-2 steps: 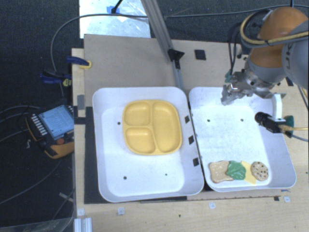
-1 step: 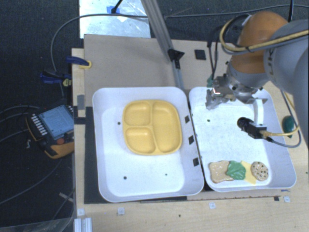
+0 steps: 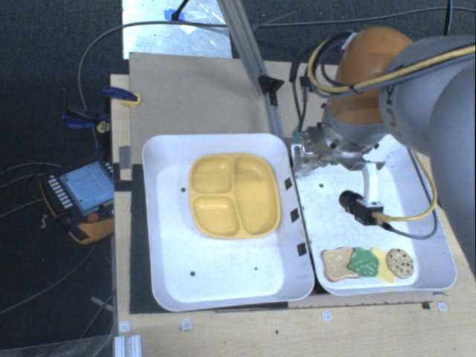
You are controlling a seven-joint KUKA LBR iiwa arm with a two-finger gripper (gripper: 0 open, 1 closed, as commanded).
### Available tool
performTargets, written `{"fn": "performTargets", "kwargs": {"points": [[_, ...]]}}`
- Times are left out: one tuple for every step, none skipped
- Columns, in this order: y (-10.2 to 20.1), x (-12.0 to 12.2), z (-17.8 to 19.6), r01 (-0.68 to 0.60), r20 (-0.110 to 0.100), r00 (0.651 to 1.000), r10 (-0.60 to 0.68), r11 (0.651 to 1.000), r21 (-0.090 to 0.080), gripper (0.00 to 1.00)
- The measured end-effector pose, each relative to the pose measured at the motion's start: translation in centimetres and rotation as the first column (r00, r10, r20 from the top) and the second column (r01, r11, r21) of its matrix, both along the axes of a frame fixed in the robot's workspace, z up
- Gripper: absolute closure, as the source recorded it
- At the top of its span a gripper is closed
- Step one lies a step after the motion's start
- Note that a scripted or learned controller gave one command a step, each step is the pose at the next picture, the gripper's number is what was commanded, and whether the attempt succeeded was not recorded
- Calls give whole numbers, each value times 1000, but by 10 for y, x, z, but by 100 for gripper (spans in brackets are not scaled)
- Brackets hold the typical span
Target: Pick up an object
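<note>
Toy food, namely a bread slice (image 3: pixel 338 264), a green lettuce leaf (image 3: pixel 364 261), a yellow cheese slice (image 3: pixel 384 271) and a cookie (image 3: pixel 400 262), lies in a close-packed row along the near edge of the right bin (image 3: pixel 327 218), with bare white floor open on its far side. A yellow divided plate (image 3: pixel 235 195) sits in the left bin (image 3: pixel 223 270), with most free room on its near side. The arm (image 3: pixel 431 88) bends in from the right, its claw (image 3: pixel 301 155) at the right bin's far left corner, well apart from the food; whether it is apart or together I cannot tell.
</note>
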State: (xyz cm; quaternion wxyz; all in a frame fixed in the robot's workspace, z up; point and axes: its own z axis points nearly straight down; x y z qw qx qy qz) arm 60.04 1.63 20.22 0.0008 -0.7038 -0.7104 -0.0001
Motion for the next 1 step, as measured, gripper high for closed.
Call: {"fn": "performTargets", "kwargs": {"points": [[55,-20,17,-2,1,1000,2,1000,2,100]]}}
